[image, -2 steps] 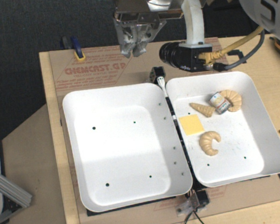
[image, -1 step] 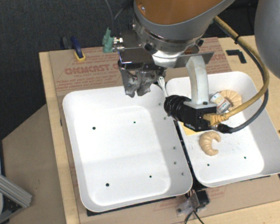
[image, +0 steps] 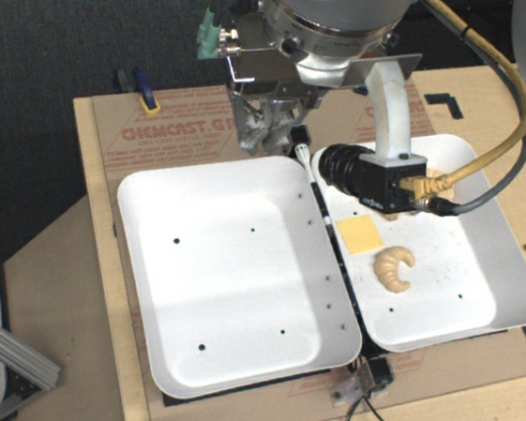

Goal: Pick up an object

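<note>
- I see the bench (image: 177, 120) topped with a brown board printed in red lettering.
- Two shallow white bins sit on it side by side, touching: the left bin (image: 233, 274) and the right bin (image: 459, 277).
- A blue-and-yellow clamp (image: 146, 91) grips the board's far-left edge.

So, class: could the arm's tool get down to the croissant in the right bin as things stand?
Probably yes. The croissant lies uncovered on the right bin floor, apart from the yellow square; nothing sits above it.
</note>
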Robot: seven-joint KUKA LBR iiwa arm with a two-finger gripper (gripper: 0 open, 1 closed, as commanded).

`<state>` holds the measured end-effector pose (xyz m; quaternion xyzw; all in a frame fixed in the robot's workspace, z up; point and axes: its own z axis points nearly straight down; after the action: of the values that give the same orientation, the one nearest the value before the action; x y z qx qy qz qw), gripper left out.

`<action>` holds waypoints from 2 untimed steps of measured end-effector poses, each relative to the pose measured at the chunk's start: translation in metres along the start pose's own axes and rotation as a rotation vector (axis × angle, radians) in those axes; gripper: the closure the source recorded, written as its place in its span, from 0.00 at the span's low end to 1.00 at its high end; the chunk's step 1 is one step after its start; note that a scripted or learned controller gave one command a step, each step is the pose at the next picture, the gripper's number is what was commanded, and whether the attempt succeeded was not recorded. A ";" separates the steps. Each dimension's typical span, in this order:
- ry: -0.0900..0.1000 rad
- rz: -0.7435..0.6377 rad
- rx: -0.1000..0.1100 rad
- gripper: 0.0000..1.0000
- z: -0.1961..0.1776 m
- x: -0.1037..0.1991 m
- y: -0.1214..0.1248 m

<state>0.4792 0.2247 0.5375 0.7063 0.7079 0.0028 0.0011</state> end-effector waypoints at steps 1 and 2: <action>-0.002 0.001 0.005 0.00 0.002 0.000 0.000; -0.001 -0.002 0.001 1.00 -0.008 0.001 0.000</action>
<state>0.4792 0.2255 0.5460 0.7058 0.7084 0.0020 0.0009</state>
